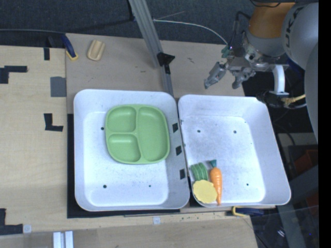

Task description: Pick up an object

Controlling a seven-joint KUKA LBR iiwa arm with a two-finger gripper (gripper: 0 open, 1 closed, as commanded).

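Camera view: the gripper (223, 79) hangs above the tabletop (124, 68) just past the far rim of the right bin (258, 154), near that bin's far left corner. Its fingers are spread apart with nothing between them, so it is open and carries nothing.

The things worth picking sit in the opposite part of that same bin, crowded into the near left corner. A carrot (216, 182) lies there with its long axis running roughly from the far side to the near side, slightly slanted. Just to its left a yellow disc (205, 191) touches or overlaps it, and a green ribbed piece (199, 171) sits just beyond the disc, beside the carrot's top. All three press close to the bin's left wall.

From the gripper, the carrot lies toward the near edge of the bench, almost straight down the picture with hardly any sideways shift. The coming move is therefore, in my judgement, a long travel across the bin's floor toward the near corner, followed by a descent. A grasp across the carrot's narrow width would need the fingers to close left to right, and the disc and wall leave little room on that side.

The left bin (88, 185) holds a green divided plate (137, 134), well apart from the gripper.
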